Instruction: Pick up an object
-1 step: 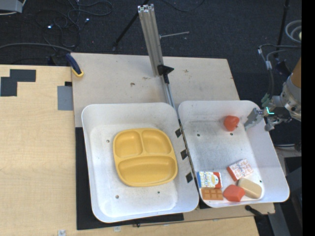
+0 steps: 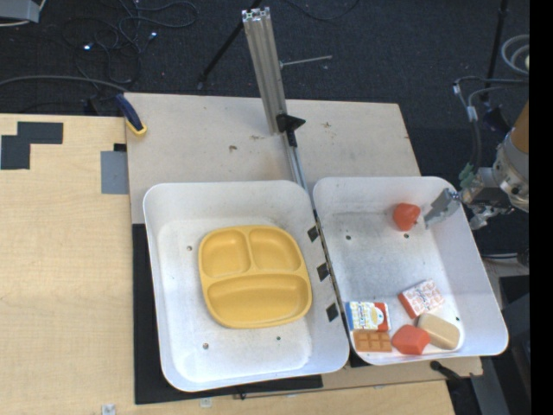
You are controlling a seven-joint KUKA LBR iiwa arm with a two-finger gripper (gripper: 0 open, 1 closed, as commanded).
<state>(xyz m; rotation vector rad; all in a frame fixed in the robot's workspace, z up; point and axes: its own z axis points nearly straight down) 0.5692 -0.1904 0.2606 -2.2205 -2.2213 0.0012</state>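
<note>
Starting near: toys cluster (image 2: 406, 318) sits in right bin's (image 2: 484, 275) front corner, yellow tray (image 2: 255, 275) in left bin (image 2: 164, 318). Farther back, red block (image 2: 406, 215) lies alone, likely easiest pick. Gripper (image 2: 441, 207) just beside it, holding nothing; jaw opening unclear.

Dark floor (image 2: 104, 33) up top, strewn with black cables (image 2: 155, 11); a pale wooden bench (image 2: 52, 275) fills the left side; a metal post (image 2: 263, 67) rises from the grey board's (image 2: 346, 137) far edge.
</note>
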